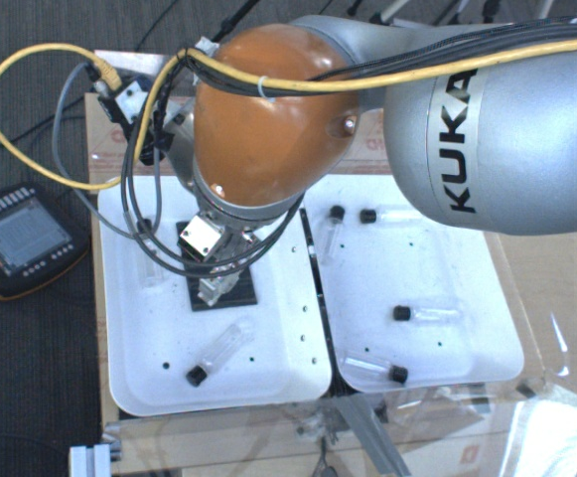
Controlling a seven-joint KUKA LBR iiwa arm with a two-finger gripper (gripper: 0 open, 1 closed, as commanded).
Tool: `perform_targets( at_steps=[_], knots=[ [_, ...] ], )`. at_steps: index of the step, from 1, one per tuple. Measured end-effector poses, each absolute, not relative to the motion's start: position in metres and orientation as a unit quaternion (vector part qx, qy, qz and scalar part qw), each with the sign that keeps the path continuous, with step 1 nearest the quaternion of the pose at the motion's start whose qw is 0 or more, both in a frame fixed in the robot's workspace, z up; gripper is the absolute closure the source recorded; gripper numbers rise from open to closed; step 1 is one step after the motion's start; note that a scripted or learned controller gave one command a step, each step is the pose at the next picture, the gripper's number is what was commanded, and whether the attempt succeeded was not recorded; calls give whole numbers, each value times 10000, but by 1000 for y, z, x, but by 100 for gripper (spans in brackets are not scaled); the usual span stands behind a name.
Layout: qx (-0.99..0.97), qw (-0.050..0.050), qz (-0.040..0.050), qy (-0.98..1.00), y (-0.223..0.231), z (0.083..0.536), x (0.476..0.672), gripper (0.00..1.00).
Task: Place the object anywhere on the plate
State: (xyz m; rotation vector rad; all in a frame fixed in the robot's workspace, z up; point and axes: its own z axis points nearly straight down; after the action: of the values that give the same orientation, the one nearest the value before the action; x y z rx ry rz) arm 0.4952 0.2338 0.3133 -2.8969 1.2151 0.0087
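Note:
A small black square plate (241, 292) lies in the left bin (139, 366), near its middle. My gripper (218, 264) hangs straight over the plate, mostly hidden under the orange wrist. A clear vial-like object (214, 288) shows on the plate just below the gripper; whether the gripper touches it I cannot tell. Another clear vial (218, 349) with a black cap lies loose in the same bin, nearer the front edge.
The right bin (487, 356) holds several clear vials with black caps, among them one (419, 314) at its middle and one (382, 370) at the front. Yellow and black cables loop over the left bin's back left corner. A pendant (15, 241) lies left of the bench.

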Motion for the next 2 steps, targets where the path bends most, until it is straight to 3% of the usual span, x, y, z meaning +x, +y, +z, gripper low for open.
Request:
perform_targets(
  at_steps=[1, 2],
  knots=[
    [-9546, 22, 34, 2980, 236, 249, 588, 100],
    [-9541, 45, 59, 2995, 237, 258, 588, 100]
  ],
)
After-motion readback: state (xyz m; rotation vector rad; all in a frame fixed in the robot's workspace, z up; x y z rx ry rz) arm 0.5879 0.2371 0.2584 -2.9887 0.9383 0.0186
